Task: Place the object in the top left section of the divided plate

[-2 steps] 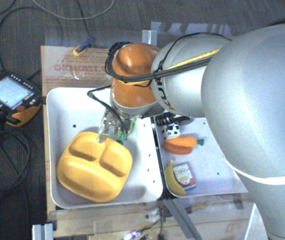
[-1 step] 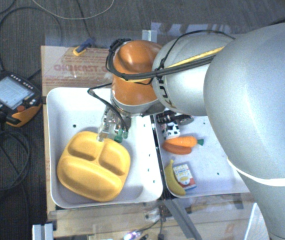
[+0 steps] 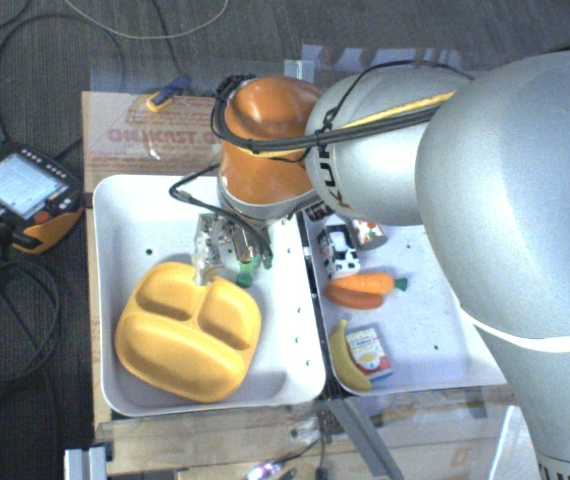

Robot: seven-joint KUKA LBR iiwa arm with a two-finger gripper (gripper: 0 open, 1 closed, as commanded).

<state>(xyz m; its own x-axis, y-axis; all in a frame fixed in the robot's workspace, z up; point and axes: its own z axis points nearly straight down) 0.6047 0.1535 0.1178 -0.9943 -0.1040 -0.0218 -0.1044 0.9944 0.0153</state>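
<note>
You can see the gripper (image 3: 215, 258) over the left bin (image 3: 130, 203), at the plate's (image 3: 190, 333) far edge, above its top sections. A small green object (image 3: 246, 272) sits at the fingertips, just beside the plate's rim; whether it is clamped, you cannot tell. A carrot (image 3: 360, 287), a banana (image 3: 343, 358) and a small carton (image 3: 367, 349) lie in the right bin (image 3: 435, 353).

White bins: two, a left bin (image 3: 115, 208) and a right bin (image 3: 445, 353)
Divided plates: one, yellow (image 3: 187, 330)
Carrots: one (image 3: 360, 287)
Bananas: one (image 3: 343, 360)
Small cartons: one (image 3: 369, 350)
Cow figures: one (image 3: 341, 260)
Green objects: one (image 3: 244, 276)
Handheld control pendants: one (image 3: 20, 196)
</note>
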